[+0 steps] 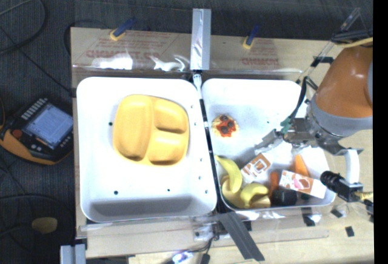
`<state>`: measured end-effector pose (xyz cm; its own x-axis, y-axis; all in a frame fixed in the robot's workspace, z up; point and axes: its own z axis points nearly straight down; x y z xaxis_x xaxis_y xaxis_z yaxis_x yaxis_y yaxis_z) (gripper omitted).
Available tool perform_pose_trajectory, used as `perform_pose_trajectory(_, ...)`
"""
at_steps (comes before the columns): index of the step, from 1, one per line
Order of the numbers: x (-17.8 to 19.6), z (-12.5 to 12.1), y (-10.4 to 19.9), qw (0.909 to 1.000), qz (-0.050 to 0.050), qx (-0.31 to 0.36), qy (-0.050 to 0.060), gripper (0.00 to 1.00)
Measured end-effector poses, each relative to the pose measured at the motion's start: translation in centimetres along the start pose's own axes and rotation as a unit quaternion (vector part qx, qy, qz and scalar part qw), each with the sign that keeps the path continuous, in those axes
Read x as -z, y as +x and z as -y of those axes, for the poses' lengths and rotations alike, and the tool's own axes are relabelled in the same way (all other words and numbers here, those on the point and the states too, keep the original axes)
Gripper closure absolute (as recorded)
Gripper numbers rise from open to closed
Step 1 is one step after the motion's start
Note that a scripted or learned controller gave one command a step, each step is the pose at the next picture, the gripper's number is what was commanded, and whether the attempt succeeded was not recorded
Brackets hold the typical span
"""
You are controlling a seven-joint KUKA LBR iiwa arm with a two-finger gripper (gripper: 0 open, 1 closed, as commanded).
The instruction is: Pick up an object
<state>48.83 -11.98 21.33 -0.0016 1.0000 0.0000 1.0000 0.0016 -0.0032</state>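
Bins side by side: left bin [91, 135] holds a yellow divided tray [150, 129]. Right bin [254, 96] has bananas [236, 184], two small cartons [256, 166] [298, 183], a carrot [299, 165], a dark object [283, 197] crowded at its near edge, a small pizza toy [226, 125] farther back. My gripper [274, 137] hangs just over the left carton, fingers spread, pinching nothing.

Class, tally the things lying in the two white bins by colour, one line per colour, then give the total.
Yellow: 2, tray and banana
Orange: 1, carrot
White and orange: 2, carton and box
Red and yellow: 1, small toy
Black: 1, dark item
Total: 7
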Motion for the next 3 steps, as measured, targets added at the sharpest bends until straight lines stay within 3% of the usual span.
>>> perform_pose_trajectory(1, -11.7, 0.1, -2.5, 0.9997, 0.000, -0.025, -0.005, 0.00)
perform_pose_trajectory(2, -10.7, 0.0, -2.4, 0.9997, -0.001, -0.025, -0.007, 1.00)
perform_pose_trajectory(3, -3.1, -3.8, 3.0, 0.9989, 0.000, -0.046, 0.000, 1.00)
